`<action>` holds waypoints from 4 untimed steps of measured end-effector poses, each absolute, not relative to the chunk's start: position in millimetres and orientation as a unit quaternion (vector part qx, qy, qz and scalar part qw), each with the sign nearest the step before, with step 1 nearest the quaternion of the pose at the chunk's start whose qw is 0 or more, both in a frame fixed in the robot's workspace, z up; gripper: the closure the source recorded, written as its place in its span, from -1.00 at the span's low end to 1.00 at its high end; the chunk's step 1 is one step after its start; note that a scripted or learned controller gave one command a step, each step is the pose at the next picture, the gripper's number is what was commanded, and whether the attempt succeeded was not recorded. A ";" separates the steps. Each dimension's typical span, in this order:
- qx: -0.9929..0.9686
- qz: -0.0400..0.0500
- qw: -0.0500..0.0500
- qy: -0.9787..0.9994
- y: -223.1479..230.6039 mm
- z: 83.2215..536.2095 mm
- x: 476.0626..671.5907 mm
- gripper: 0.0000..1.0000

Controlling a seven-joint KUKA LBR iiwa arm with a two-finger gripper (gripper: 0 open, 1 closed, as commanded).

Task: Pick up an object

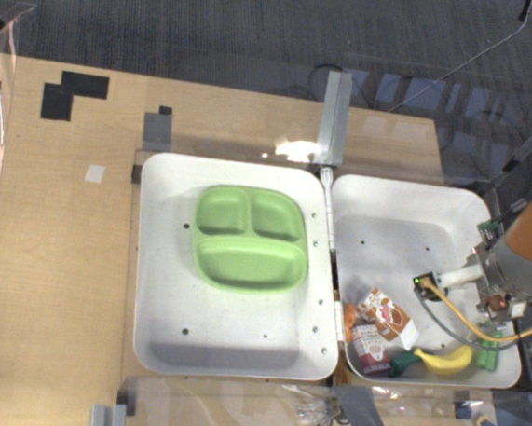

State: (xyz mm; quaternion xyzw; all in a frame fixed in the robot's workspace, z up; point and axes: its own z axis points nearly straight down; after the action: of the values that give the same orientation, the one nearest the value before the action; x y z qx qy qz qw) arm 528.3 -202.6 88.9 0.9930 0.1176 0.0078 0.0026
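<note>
approach | I see gripper (492, 313) above banana (446, 360), grip state unclear | next: descend, centre on it

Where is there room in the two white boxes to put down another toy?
The right bin has bare floor across its far half, behind the snack packet. Its near edge is crowded: packet, banana and the gripper close by. In the left bin, the green plate fills the middle, leaving a bare strip along the near side.

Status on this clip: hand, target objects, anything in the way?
Hand low at right bin's right side, fingers unreadable. Banana and snack packets lying loose at the front. Green divided plate in left bin.
</note>
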 end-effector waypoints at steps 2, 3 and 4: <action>0.995 0.004 0.001 0.104 -134.7 87.2 640.4 -1.00; 0.995 0.003 0.001 0.104 -124.5 87.0 663.3 -1.00; 0.995 0.006 0.002 0.101 -156.9 89.7 541.8 -1.00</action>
State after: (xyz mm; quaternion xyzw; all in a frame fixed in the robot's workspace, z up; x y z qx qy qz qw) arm 541.8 -156.9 89.7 0.9948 0.1012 0.0060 0.0018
